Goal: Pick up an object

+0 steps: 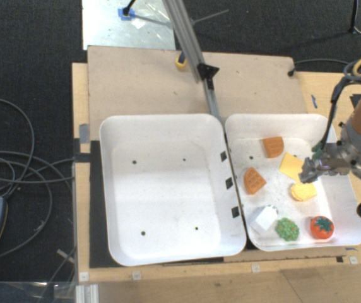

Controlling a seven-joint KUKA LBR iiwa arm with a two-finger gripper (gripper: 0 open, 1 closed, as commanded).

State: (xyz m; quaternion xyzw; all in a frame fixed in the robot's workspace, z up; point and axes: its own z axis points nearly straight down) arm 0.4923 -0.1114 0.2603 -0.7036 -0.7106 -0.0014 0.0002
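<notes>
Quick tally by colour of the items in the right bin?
Orange-brown: 2, upper piece and lower piece
Yellow: 2, flat piece and rounded piece
White: 1, block
Green: 1, bumpy piece
Red: 1, tomato-like piece
Total: 7

2 bins side by side on bench [136,81]: left bin [114,131], right bin [240,128]. 6 items in right bin: toast piece [272,146] at back, wedge [291,166] just right/front of it, 2nd toast [254,180] left-centre, round piece [303,192] right, block [266,218], broccoli [287,229] & tomato [321,227] along front. Gripper [312,169] over wedge/round piece.
</notes>
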